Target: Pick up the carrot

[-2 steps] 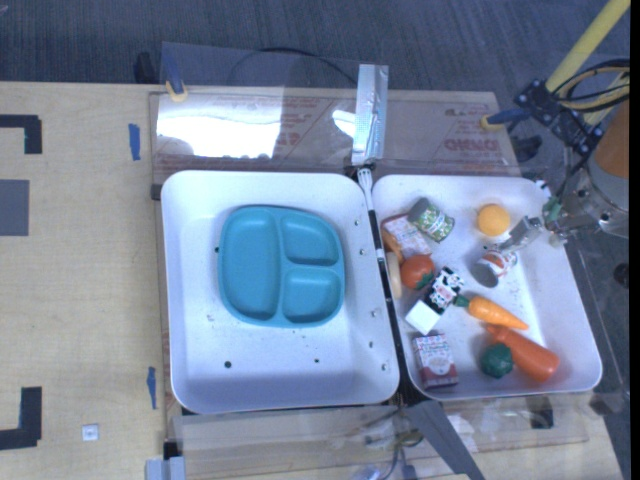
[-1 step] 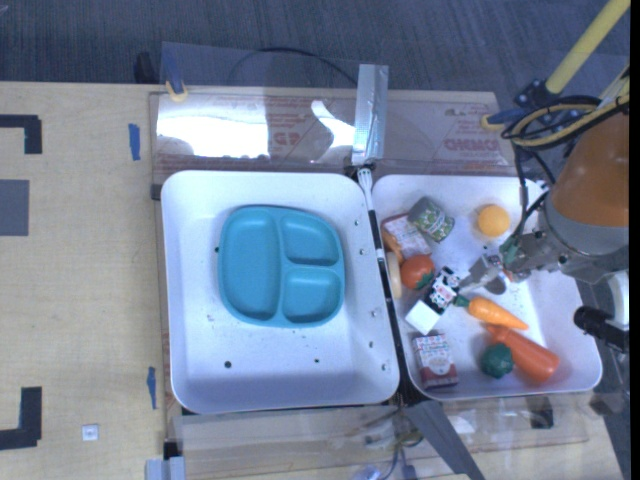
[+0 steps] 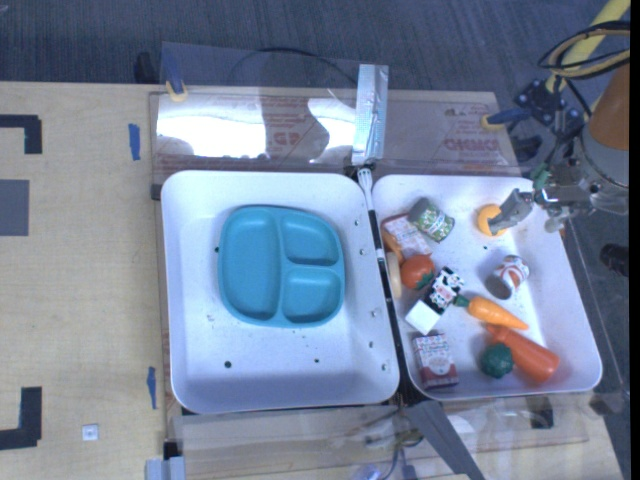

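The carrot is a small orange cone with a green stem, lying in the right bin near its middle and pointing right. A bigger orange-red vegetable with a green end lies just below it. My gripper hovers over the bin's upper right part, well above and to the right of the carrot. Its two fingers stand apart with nothing between them. One grey finger is next to a small yellow-orange toy.
The right bin also holds a green can, a red tomato, a cow-patterned toy, a small carton and a round red-and-white piece. A blue divided plate lies in the left bin.
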You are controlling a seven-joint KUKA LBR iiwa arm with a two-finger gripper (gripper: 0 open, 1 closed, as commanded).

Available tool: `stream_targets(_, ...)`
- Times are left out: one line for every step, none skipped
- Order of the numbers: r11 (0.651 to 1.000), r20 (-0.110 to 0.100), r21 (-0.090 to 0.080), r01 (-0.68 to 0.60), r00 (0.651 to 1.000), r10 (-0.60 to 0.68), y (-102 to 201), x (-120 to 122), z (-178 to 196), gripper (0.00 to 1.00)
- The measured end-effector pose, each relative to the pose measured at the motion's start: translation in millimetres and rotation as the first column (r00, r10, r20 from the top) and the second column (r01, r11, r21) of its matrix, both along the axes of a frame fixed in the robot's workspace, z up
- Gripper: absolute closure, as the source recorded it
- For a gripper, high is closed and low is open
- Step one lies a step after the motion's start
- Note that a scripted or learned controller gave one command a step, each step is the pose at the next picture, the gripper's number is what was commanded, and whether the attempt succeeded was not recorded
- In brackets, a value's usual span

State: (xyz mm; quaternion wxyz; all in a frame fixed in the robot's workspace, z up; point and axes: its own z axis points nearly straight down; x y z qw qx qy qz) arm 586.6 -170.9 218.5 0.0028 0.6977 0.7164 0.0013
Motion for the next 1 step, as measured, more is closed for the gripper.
stream_targets(0.965,-0.009,0.005,-0.262,0.965,0.262,11.9,-54.4,-72.8,0.00)
